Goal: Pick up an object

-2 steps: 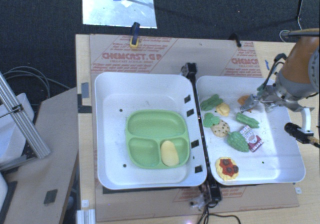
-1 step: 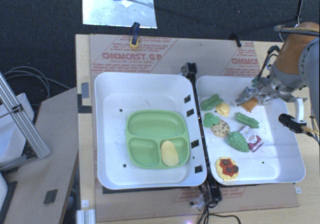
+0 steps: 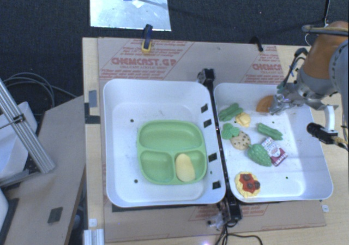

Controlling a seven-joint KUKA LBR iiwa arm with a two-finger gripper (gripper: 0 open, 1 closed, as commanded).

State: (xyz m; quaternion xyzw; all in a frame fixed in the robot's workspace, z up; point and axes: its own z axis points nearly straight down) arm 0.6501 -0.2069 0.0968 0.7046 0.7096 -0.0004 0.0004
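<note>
Bins [image 3: 158,88], two; green tray [image 3: 172,151], one; yellow piece [image 3: 185,167], one.

Gripper [image 3: 277,105] low over the right white bin [image 3: 311,170], at its upper right, tip just beside a round orange-brown toy food piece [image 3: 264,103]. Nothing visibly between fingers. Same bin: green pods, yellow chunk, cookie, red-white packet, small pizza toy [image 3: 247,183]. Left white bin [image 3: 120,145]: green divided plastic tray [image 3: 163,145], yellow oval piece [image 3: 185,167] in lower-right compartment.
</note>
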